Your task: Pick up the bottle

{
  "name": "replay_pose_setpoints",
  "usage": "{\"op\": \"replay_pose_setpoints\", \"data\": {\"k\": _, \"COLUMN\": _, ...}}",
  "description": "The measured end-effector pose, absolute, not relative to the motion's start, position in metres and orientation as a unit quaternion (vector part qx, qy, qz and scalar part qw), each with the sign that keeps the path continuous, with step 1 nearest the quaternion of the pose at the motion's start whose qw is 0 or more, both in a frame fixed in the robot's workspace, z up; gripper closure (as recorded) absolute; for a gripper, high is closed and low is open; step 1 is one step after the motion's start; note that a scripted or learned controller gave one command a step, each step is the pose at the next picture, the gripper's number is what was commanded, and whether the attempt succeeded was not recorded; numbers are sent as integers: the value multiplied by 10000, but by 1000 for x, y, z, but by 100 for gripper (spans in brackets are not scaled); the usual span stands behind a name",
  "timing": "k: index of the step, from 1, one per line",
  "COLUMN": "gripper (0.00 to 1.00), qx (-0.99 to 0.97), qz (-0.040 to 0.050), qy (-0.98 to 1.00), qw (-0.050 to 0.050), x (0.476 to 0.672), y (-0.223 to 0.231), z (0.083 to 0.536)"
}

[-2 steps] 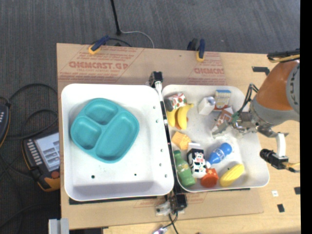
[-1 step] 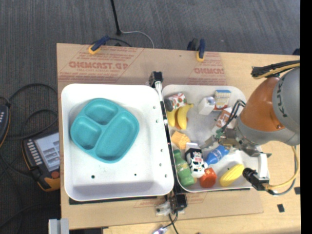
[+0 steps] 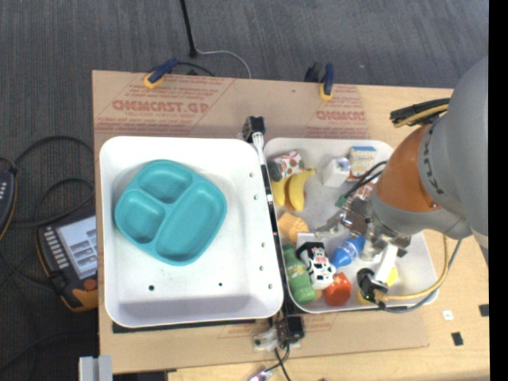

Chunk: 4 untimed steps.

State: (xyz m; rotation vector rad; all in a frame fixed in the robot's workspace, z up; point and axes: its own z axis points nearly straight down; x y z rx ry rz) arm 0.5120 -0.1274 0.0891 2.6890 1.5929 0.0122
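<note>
1. Left bin [image 3: 111, 292], frame centre-left: holds one teal divided plate [image 3: 169, 210].
2. Right bin [image 3: 417, 288]: banana [image 3: 297, 190], green bottle [image 3: 299, 280] at its lower left, cow figure [image 3: 321, 267], red item [image 3: 337, 289].
3. Hand [image 3: 367, 232], right of centre: finger spacing indiscernible; the arm [image 3: 444, 181] hides the bin's right part.

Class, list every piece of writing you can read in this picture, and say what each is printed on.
"CHEMCAST GP", red print on the brown board under the bins, upper left.
The same red print at upper right: partly hidden, not fully readable.
Carton label in the right bin: too small to read.
Device on the floor: blurred.
</note>
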Motion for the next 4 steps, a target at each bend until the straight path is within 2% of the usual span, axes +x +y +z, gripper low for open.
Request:
{"op": "replay_pose_setpoints", "data": {"k": 1, "gripper": 0, "qx": 9645, "qz": 54, "qy": 2641, "qw": 61, "x": 504, "y": -112, "z": 89}}
{"op": "replay_pose_setpoints", "data": {"k": 2, "gripper": 0, "qx": 9936, "qz": -12, "qy": 1128, "qw": 0, "x": 515, "y": -88, "z": 184}}
{"op": "replay_pose_setpoints", "data": {"k": 3, "gripper": 0, "qx": 9852, "qz": 39, "qy": 1713, "qw": 20, "x": 486, "y": -99, "z": 88}}
{"op": "replay_pose_setpoints", "data": {"k": 4, "gripper": 0, "qx": 9852, "qz": 39, "qy": 1713, "qw": 21, "x": 486, "y": -99, "z": 88}}
